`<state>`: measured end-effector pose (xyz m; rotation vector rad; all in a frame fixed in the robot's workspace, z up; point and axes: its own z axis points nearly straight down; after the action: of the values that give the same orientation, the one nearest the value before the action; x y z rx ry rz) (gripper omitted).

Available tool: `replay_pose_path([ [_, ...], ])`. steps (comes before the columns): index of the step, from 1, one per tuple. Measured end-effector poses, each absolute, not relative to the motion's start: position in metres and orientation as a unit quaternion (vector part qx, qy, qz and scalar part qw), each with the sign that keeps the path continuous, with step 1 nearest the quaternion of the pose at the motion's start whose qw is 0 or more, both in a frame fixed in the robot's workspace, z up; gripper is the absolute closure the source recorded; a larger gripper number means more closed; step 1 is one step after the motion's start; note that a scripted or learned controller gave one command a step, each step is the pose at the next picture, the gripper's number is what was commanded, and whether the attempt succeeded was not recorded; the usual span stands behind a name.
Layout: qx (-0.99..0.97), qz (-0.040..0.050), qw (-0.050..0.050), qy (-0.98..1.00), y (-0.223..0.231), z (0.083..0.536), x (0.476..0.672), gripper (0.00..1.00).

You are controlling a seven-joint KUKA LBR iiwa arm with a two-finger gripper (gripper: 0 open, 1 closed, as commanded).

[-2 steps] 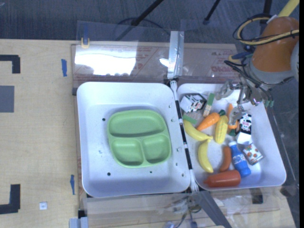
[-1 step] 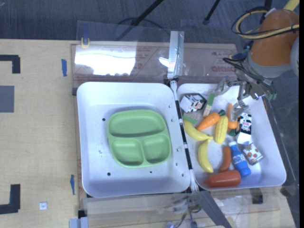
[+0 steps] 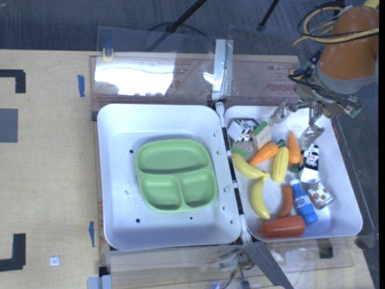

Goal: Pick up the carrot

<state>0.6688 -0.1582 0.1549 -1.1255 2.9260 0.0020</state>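
An orange carrot lies tilted in the middle of the right bin, between a yellow banana and a corn cob. A second, slimmer orange carrot lies just right of the corn. My gripper hangs over the back of the right bin, open, its two fingers spread wide with nothing between them. One fingertip is close to the slim carrot's upper end.
The right bin also holds a second banana, a red sausage-like piece, a blue bottle, small cartons and a cow-print box. A green divided plate sits in the left bin. A metal divider separates the bins.
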Motion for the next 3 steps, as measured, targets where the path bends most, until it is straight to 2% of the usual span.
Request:
replay_pose_path([
  [1,-0.456,0.0021,0.001,0.89,-0.138,0.145,0.631,0.0],
  [2,-0.517,0.0012,0.003,0.856,-0.126,0.138,0.659,0.0],
  [3,-0.561,0.001,0.003,0.828,-0.183,0.132,0.649,0.0],
])
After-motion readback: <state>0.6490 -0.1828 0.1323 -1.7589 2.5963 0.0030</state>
